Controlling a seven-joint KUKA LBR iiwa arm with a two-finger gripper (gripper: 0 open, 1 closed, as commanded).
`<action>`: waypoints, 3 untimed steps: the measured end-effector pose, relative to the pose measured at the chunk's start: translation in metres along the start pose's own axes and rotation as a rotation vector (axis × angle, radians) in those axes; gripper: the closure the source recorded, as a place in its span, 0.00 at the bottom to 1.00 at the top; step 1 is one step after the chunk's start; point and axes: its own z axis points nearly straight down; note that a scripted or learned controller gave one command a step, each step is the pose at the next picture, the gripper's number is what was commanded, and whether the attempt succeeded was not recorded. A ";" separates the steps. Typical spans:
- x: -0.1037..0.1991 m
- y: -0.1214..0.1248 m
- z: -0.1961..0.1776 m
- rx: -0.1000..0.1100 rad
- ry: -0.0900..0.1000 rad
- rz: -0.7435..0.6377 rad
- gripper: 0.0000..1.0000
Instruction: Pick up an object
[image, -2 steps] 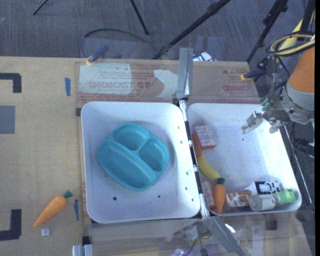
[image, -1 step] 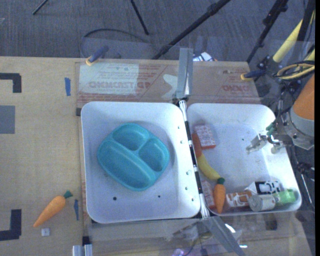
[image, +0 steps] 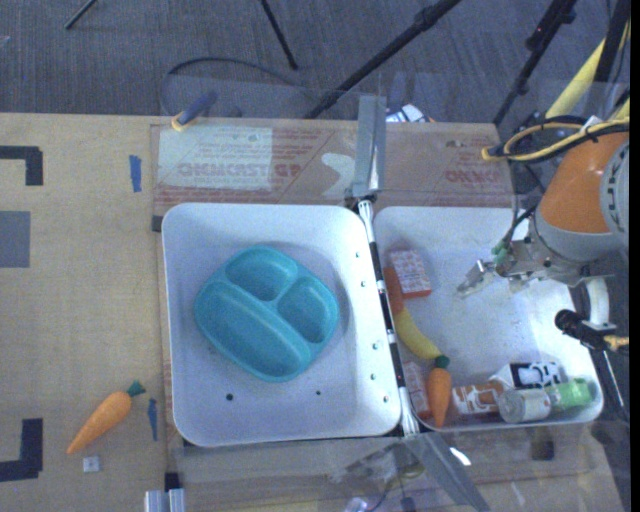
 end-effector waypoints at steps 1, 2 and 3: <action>-0.043 0.038 -0.056 0.000 0.000 -0.105 0.00; -0.026 -0.010 -0.022 0.003 0.004 -0.070 0.00; -0.026 -0.010 -0.023 0.002 0.004 -0.070 0.00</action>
